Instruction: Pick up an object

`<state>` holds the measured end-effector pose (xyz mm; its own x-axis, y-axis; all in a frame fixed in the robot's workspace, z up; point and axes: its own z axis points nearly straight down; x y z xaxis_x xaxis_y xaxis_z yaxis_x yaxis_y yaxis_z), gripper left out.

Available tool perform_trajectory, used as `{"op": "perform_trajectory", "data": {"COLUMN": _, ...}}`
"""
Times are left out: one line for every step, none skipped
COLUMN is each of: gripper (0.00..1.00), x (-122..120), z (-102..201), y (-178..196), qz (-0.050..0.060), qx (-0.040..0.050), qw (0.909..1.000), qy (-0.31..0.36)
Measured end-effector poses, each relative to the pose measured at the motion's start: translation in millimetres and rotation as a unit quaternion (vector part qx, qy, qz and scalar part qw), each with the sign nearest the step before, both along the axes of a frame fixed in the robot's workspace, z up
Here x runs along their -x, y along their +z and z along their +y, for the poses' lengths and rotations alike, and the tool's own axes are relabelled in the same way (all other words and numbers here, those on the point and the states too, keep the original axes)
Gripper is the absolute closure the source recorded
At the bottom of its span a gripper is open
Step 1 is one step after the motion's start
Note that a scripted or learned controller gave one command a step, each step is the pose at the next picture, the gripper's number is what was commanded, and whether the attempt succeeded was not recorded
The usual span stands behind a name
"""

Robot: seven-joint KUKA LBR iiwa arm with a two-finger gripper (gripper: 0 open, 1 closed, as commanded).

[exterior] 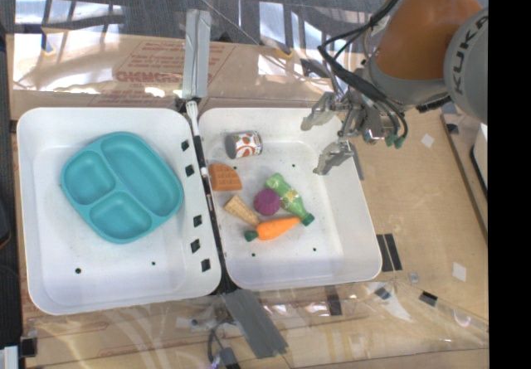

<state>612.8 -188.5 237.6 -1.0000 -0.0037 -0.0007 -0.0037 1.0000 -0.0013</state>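
The grey two-finger gripper (326,140), fingers spread and holding nothing, hangs over the right white bin's (358,230) two-o'clock edge; the plastic orange carrot (274,229) lies toward six o'clock, bare floor between.

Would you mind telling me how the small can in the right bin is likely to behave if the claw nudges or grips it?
The can lies on its side, so a nudge would probably roll it across the bin. Its round wall may slip between the fingers unless gripped squarely. It looks toy-sized, so likely light and stiff.
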Motion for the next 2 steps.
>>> {"op": "perform_trajectory", "data": {"gripper": 0.0, "x": 10.3, "z": 27.4, "y": -143.9, "qz": 0.004, "qx": -0.0019, "qw": 0.9999, "qy": -0.015}}
{"op": "perform_trajectory", "data": {"gripper": 1.0, "x": 6.0, "z": 28.4, "y": -127.8, "qz": -0.001, "qx": -0.0002, "qw": 0.9999, "qy": -0.011}}
